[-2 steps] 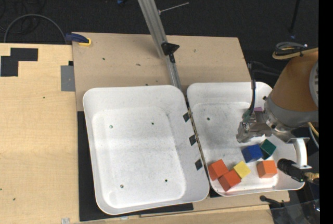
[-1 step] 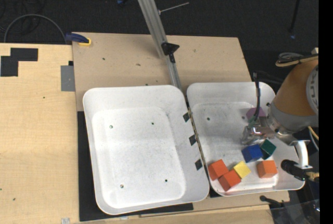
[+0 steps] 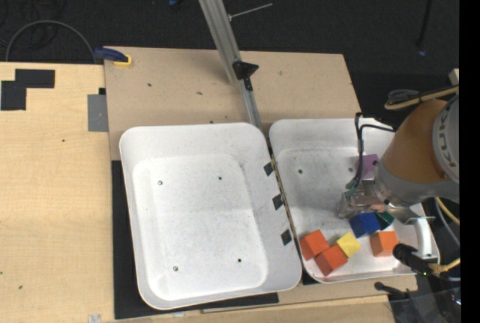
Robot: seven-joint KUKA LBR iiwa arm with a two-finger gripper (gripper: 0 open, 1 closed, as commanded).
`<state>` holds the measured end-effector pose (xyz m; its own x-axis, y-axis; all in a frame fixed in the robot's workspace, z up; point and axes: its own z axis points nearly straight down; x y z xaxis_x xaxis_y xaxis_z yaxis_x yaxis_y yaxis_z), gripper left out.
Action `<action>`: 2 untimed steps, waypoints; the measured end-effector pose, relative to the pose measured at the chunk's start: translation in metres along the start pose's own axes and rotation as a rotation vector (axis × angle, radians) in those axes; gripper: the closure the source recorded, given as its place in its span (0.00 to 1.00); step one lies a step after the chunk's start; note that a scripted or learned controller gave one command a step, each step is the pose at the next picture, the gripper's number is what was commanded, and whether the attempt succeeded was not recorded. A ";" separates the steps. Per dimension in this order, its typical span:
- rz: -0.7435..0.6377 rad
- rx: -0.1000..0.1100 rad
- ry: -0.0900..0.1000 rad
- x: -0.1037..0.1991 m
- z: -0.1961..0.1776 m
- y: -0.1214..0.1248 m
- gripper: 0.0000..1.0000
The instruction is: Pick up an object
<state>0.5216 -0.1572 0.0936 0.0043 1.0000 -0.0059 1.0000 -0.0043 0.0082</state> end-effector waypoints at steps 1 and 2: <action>0.004 0.002 0.002 0.000 0.001 0.000 0.00; 0.008 0.003 0.003 -0.001 -0.009 0.000 1.00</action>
<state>0.5211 -0.1576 0.1025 0.0124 0.9999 -0.0030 0.9999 -0.0124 0.0052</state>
